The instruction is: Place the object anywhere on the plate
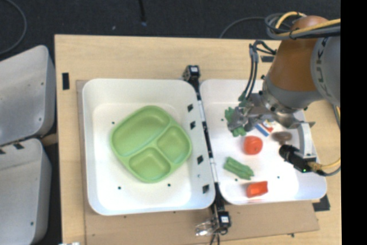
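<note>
Left bin [92, 123] holding green plate [150, 143], right bin [229, 192] toys

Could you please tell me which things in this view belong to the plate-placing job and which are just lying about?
Part of the job:
- green divided plate, in the left bin
- claw, low over the right bin among the green pieces there

Lying about, in the right bin:
- red round item
- green pod-shaped item
- orange-red block
- small brown item

Two white bins [92, 192], wooden bench [69, 60], black clips [191, 72]
</note>
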Robot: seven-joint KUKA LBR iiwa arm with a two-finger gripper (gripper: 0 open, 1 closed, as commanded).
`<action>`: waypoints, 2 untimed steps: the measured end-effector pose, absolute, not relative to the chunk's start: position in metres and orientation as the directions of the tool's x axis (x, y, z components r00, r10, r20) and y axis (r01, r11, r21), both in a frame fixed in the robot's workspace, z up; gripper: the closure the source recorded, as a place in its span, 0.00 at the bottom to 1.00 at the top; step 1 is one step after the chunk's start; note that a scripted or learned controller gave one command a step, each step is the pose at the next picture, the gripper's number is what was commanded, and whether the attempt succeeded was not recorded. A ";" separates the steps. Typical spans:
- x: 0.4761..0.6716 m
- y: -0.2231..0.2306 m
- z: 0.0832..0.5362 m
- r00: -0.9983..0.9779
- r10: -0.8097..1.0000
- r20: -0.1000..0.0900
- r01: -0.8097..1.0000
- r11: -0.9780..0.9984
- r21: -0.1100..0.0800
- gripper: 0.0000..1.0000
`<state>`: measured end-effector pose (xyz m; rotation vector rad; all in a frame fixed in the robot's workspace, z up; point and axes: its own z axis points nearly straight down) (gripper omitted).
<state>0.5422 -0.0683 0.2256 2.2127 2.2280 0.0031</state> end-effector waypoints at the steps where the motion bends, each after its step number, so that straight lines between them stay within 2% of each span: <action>1: 0.547 -0.005 0.229 -0.008 1.000 0.001 1.000 0.008 0.002 1.00; 2: 0.555 0.046 0.236 -0.007 1.000 0.001 1.000 0.007 0.002 1.00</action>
